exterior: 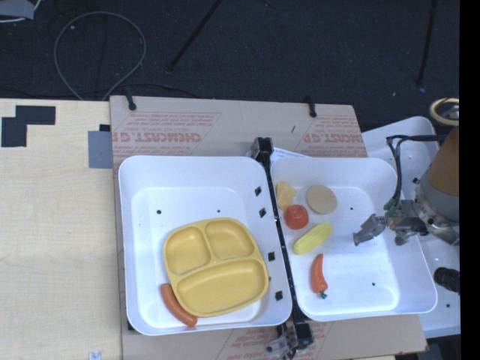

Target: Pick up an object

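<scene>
Candidate objects all sit in the right bin: a yellow corn cob at the middle, tomato touching its upper-left end, a pale yellow piece above the tomato against the divider, a tan round disc up-right of the corn, and a red chili pepper just below the corn, lying apart. Gripper is to the right of the corn, low over the bin floor, nothing between its fingers; whether they stand apart or together cannot be told at this angle. Risk, as judged: corn and tomato touch, so a close on the corn may nudge the tomato or roll the cob away; the pale piece is pinched against the divider, poor finger room. The pepper has bare floor all round it, the easiest approach. Right of the corn the floor runs bare to the bin's right wall. Left bin holds a yellow divided plate with an orange sausage at its lower-left rim.
</scene>
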Robot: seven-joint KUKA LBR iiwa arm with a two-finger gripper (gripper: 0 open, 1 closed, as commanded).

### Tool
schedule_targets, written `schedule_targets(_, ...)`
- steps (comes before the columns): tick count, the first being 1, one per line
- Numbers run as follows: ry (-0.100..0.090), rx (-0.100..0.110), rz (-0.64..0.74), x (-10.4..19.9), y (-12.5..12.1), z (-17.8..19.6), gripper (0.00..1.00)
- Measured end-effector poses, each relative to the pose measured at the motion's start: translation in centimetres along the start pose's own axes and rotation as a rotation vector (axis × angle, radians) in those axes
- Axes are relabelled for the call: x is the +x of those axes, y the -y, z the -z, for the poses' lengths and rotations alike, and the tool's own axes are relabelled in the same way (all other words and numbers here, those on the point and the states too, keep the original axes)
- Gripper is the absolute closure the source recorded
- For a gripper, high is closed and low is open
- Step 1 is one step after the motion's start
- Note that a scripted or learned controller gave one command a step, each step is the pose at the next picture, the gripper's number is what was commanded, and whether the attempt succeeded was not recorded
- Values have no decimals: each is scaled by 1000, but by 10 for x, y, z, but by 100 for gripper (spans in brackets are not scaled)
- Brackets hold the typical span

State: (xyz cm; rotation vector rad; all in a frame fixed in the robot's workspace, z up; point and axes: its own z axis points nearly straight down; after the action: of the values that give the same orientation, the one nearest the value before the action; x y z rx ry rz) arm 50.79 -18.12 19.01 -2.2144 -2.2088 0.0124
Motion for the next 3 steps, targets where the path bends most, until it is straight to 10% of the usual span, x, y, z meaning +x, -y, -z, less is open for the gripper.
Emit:
schedule_targets(1, 3, -12, 3, 0, -3, 6, 0)
schedule_targets(3, 1, -7, 3, 12, 1, -101, 0)
